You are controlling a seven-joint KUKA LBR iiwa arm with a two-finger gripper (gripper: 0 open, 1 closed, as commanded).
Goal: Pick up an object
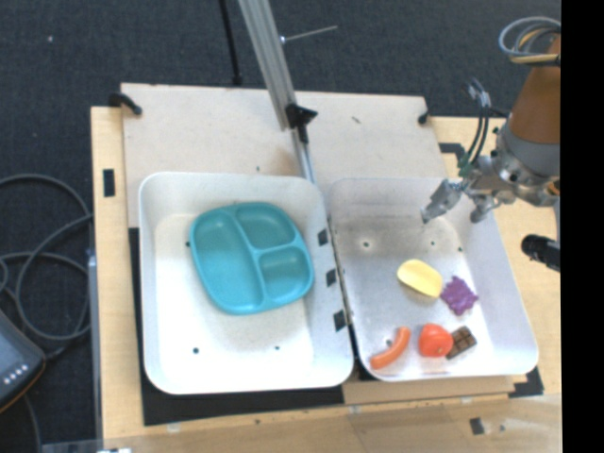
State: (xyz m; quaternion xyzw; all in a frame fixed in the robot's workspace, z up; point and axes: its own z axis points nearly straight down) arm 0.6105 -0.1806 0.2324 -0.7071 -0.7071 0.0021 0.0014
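White plastic forms the two shallow bins that sit side by side on the bench (113,253). The left bin (170,366) carries a teal divided plate (252,257) with three compartments, lying flat near the bin's middle. The right bin (377,225) holds the loose things, all gathered toward its near right corner. A pale yellow piece (419,277), smooth and rounded like a flattened lemon, lies nearest the bin's centre. Just beside it, toward the right edge, sits a purple cluster (459,295) with a bumpy surface, like grapes. Closer to the near edge rests a round red-orange tomato-like piece (434,340), touching or almost touching a small dark brown block (461,342) on its right. An orange curved piece (392,347), shaped like a small carrot or sausage, lies to the tomato's left, near the bin's front wall.

The hand (458,204) hangs over the far right part of the right bin, well apart from the objects, its two grey fingers (438,202) spread apart with nothing between them. A slanted metal post (269,50) rises from the far edge of the bench.
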